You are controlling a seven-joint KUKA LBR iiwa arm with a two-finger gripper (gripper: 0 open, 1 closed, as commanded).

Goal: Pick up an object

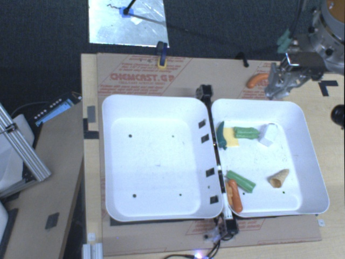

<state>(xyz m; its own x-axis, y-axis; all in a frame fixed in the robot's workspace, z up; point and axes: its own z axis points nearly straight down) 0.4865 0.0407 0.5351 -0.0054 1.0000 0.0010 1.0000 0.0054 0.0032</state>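
Gripper (280,88) is parked at upper right, past the right bin (310,144); finger state can't be told. Orange sausage-shaped thing (257,80) is seen just beside it.

Arm (331,23) cut off at right edge

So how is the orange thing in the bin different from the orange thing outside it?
The orange piece in the right bin lies at the near left corner, pointing toward the camera, touching a green piece. The orange piece on the bench lies outside the bin's far edge, curved, turned sideways, close to the hand, with nothing green against it. Both are small, long and orange.
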